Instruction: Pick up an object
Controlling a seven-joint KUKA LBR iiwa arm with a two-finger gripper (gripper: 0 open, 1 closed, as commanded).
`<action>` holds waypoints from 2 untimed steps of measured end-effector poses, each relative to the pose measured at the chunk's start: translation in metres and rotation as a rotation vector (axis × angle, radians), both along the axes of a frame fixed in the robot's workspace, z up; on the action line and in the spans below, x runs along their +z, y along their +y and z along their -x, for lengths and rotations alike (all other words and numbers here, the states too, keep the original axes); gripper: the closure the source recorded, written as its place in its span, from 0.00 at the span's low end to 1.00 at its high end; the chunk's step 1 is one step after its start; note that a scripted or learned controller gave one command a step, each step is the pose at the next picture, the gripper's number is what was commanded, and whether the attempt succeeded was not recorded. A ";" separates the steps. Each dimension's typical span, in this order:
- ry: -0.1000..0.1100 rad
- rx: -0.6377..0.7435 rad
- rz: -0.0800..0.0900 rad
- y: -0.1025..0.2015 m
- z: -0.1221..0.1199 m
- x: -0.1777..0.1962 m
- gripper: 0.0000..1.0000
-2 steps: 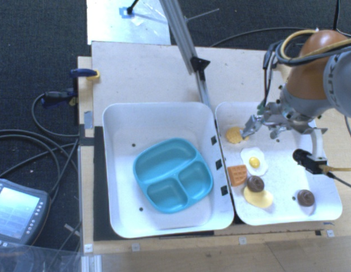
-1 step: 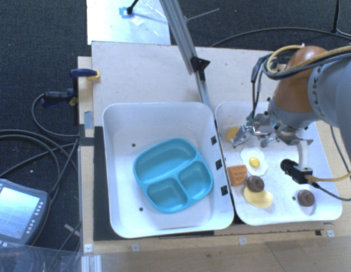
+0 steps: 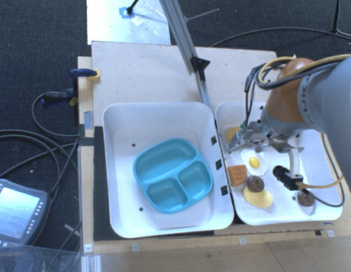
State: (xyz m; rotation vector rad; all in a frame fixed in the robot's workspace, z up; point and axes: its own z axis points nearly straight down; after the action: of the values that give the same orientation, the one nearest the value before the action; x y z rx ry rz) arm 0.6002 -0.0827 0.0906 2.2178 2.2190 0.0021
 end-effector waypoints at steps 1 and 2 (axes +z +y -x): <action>-0.005 -0.001 -0.001 0.000 -0.002 0.013 1.00; -0.002 -0.001 -0.002 -0.002 0.006 0.070 1.00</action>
State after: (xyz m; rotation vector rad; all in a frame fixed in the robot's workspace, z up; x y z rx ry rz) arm 0.5940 -0.0851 0.1607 2.2185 2.2174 0.0066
